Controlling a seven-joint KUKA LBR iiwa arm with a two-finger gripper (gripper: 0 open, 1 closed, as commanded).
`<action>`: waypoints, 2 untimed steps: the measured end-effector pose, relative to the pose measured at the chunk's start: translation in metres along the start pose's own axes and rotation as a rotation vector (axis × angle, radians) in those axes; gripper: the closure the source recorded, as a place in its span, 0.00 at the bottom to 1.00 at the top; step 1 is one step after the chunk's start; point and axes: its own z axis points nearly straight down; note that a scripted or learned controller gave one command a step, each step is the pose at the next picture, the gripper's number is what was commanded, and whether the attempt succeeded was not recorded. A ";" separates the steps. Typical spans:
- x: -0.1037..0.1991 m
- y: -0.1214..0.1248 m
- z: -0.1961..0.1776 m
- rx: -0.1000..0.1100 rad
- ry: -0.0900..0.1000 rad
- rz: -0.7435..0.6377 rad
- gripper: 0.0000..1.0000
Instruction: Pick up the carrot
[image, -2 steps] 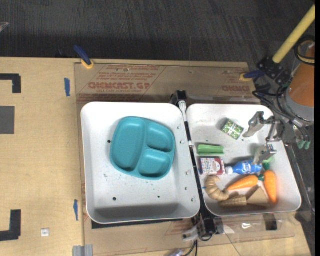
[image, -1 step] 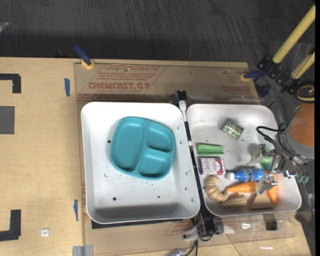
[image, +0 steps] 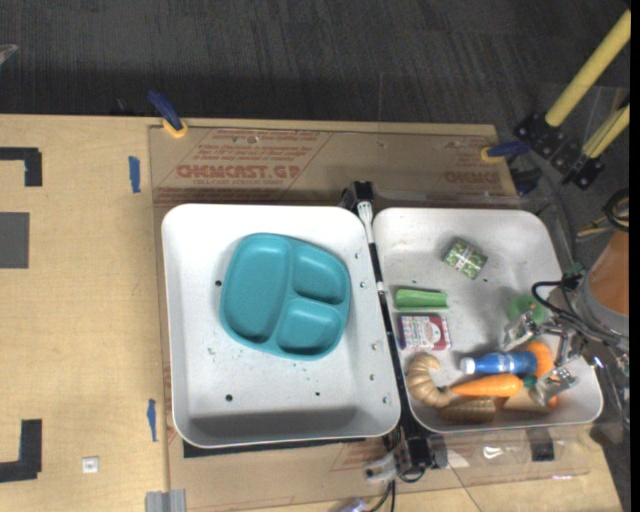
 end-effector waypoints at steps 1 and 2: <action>-0.007 0.006 0.000 0.013 0.012 -0.006 0.00; -0.022 0.027 0.000 0.014 0.002 0.043 0.00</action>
